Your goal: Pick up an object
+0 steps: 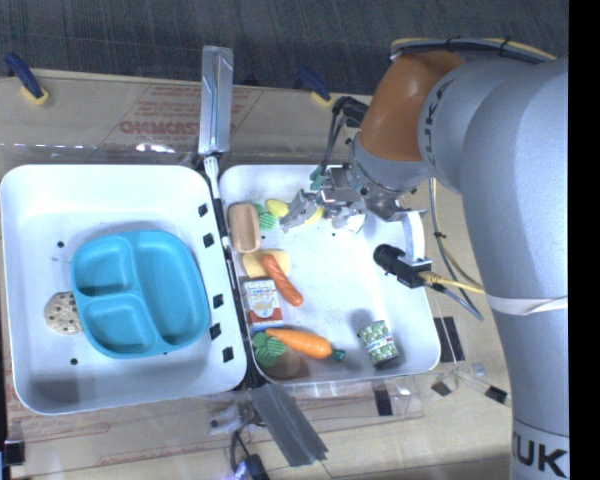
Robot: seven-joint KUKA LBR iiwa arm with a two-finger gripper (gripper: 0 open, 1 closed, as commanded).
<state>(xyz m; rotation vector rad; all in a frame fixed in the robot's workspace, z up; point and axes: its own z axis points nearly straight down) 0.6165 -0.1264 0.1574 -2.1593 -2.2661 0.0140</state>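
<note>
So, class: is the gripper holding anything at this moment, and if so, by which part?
It cannot be told. The gripper sits low in the right bin beside a yellow toy, but no object is visibly in its grasp.

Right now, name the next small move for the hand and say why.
Probably lower the hand straight down. It hangs at the right bin's upper edge, beside the yellow toy and bread roll, with nothing seen between its fingers.
</note>
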